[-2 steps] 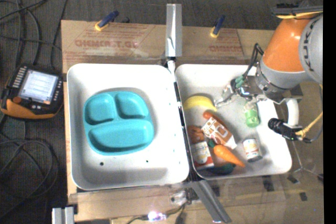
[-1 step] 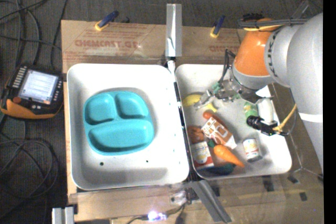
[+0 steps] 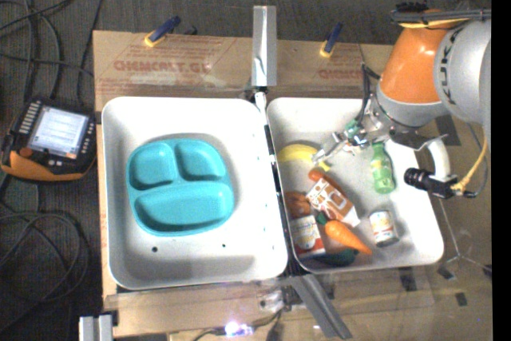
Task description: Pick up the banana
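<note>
Metal-grey and slim, the hand hangs low in the right bin, its fingers parted and gripping nothing, the tips just at the right end of the banana. The banana lies against the bin's left wall, yellow, on its side, with no finger closed around it. Behind the hand, the arm comes in from the right, its orange band sitting over the bin's upper right corner.

Just beside the hand to the right lies a green bottle. Below the banana is a small orange-and-white carton, tilted, and next to it a dark-topped jar. A carrot rests near the bin's lower edge, touching a green item that is too hidden to name. A small can stands right of the carrot.

The left bin holds a blue divided tray. Both bins sit on the desk, with a handheld control pendant on the floor at far left.
</note>
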`<state>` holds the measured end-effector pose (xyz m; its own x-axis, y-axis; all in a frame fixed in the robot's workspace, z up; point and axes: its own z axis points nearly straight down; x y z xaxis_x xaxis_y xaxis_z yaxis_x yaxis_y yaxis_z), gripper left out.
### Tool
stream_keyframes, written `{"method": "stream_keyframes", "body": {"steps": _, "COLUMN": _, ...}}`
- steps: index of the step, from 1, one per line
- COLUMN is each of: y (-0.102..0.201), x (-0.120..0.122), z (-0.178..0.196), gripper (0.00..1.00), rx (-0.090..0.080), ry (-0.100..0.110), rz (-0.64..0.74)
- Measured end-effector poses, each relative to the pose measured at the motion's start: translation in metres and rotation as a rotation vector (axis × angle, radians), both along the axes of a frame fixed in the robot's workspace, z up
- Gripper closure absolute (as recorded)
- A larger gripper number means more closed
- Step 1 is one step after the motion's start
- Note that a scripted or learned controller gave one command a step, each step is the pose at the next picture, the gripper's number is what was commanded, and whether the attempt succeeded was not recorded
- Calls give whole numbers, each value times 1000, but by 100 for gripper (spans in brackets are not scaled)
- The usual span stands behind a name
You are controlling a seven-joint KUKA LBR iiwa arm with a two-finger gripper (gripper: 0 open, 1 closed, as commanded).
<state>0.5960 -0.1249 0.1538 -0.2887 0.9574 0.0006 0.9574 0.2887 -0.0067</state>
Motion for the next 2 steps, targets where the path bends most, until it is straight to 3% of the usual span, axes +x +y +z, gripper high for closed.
{"method": "stream_keyframes", "body": {"steps": 1, "y": 20, "x": 29, "z": -66, "gripper": 0, "rx": -4, "ry": -13, "rz": -6}}
{"method": "stream_keyframes", "body": {"steps": 2, "y": 20, "x": 30, "z": -58, "gripper": 100, "rx": -2, "ry": -16, "rz": -5}}
